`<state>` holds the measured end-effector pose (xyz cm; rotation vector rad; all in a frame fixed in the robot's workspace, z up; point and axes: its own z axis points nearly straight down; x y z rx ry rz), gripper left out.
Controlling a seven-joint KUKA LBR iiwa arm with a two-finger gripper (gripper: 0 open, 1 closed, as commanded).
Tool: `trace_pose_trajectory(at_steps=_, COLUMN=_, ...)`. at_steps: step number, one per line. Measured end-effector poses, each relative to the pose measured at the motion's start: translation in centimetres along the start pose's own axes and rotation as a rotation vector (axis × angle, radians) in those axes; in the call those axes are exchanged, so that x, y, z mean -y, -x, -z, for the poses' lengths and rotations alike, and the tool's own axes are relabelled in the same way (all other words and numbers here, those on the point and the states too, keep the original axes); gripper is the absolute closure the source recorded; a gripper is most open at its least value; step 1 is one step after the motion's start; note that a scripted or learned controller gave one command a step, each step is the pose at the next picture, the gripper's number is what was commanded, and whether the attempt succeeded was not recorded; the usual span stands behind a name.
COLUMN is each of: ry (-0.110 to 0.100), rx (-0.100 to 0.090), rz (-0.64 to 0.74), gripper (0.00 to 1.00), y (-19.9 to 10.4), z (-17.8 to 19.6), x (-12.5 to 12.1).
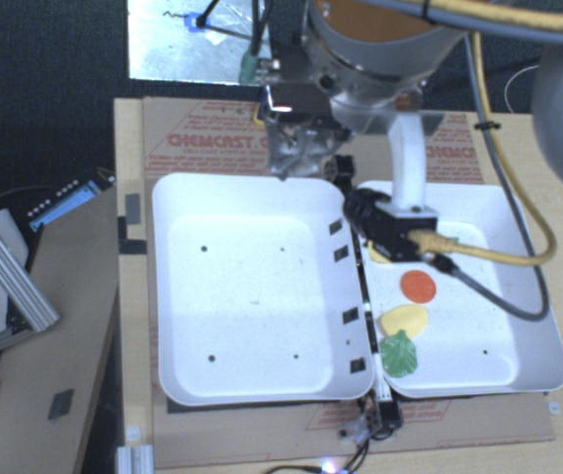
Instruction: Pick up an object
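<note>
The left bin (178,265) sits on the worktop (202,131). The tool (306,161) hangs over its far right corner; I cannot tell if it is released or clenched. In the right bin (499,349), near its left wall, lie an orange disc (419,284), a yellow piece (404,320) and a green piece (398,355).

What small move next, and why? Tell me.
Probably swing the gripper over to the right bin: it hangs at the rear rim of the left bin, while the orange disc, yellow piece and green piece lie in the right one.
</note>
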<state>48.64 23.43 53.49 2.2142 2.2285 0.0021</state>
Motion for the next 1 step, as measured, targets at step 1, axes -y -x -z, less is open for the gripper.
trace_pose_trajectory(at_steps=1, ry=0.000, rx=0.000, rz=0.000, gripper=1.00, y=0.00, z=0.00, x=0.00)
